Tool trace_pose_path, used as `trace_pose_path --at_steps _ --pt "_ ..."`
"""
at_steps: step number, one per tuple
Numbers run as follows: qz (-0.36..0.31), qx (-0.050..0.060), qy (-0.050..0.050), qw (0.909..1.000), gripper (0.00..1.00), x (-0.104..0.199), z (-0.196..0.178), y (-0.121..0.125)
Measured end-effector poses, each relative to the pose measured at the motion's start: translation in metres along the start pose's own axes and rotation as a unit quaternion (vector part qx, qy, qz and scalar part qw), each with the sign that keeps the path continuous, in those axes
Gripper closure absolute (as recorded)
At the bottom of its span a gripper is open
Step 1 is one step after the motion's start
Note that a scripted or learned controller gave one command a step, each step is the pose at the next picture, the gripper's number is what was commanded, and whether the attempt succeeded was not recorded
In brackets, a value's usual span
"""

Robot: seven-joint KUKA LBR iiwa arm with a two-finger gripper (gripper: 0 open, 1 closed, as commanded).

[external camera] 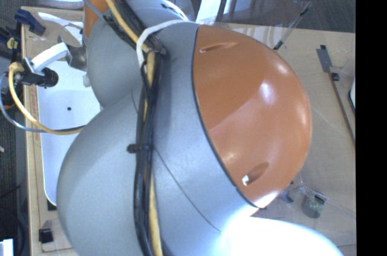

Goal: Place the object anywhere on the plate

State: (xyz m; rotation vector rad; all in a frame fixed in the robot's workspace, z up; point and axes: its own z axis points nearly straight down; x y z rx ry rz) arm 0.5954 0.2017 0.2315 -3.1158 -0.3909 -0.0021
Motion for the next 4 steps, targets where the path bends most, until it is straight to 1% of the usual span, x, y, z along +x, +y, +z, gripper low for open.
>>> trace_pose_path --at_steps 1,2,3,4 --pt "-0.057 0.001 -0.006 0.9984 0.0 -0.075 0.127 -0.036" --pt "-0.164 0.002 -0.004 0.9865 0.0 -0.012 0.141 -0.008" --pt "-0.097 0.001 -0.004 0.9953 0.0 -0.074 0.141 -0.036" --pt "0.022 0.0 -0.003 0.9998 0.0 -0.111 0.14 -0.044"
